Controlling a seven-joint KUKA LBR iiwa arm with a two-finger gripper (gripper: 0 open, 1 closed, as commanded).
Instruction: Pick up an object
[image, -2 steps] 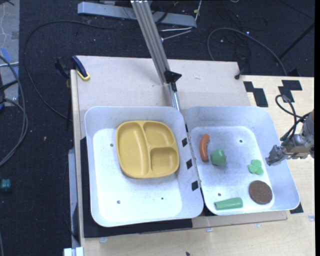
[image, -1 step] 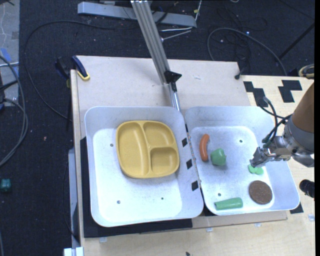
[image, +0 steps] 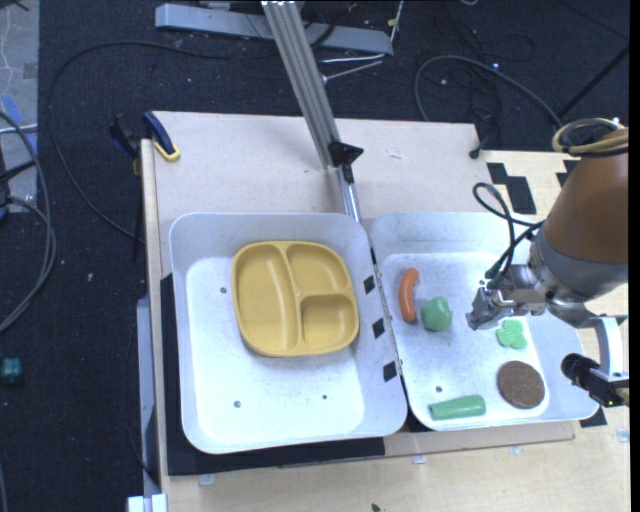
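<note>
1. Though poised low over the right bin, lifts nothing so far; judged from this, hardly begun on the pick, with no object raised off the bin floor.
2. Gripper: about mid-bin, at the end of the grey arm reaching in from the right. Cannot tell whether released or clenched; too dark and too small at this slant.
3. Candidates for the pick, all lying flat in the right bin:
   - green lump, just left of the gripper;
   - orange sausage-shaped piece, left of the lump, close to the bin's left wall;
   - pale green piece, just to the near right of the gripper;
   - brown disc, nearer again, toward the near right corner;
   - green cylinder, lying along the near edge.
4. Closest to the gripper: the green lump on one side and the pale green piece on the other. Cannot tell which one aimed at, nor whether touching either.
5. Left bin: carries a yellow divided plate, well apart from the gripper; probably no part in this step.
6. Done, as far as visible: an approach into the right bin, no more.
7. Left to do, by judgement: settle over one piece, close on it, raise it clear of the bin floor. Likely easiest with the lump or the pale green piece, given nearness.
</note>
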